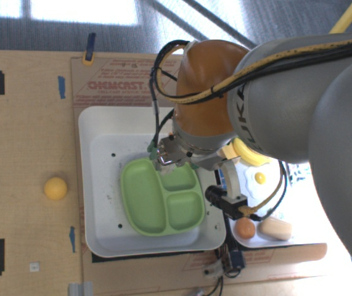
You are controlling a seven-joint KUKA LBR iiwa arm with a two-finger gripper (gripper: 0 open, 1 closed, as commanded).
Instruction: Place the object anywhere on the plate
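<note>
Plate (154, 196), green with three compartments, lies in the left bin (95, 134), and we see nothing on it. Its long compartment runs up and down the view at a slight lean, with two smaller ones on the right. The arm (274, 91) crosses the right bin (290, 244) and hides much of it. The gripper (167, 157) hangs over the plate's top edge. We cannot tell whether it is open or closed, or whether it holds anything. A yellow piece (251, 154), toy egg (259, 179), orange ball (245, 228) and tan loaf (275, 229) sit in the right bin. A yellow ball (55, 188) rests on the bench, well apart. Red "CHEMCAST" (117, 85) marks the brown sheet; the arm shows "UK".
</note>
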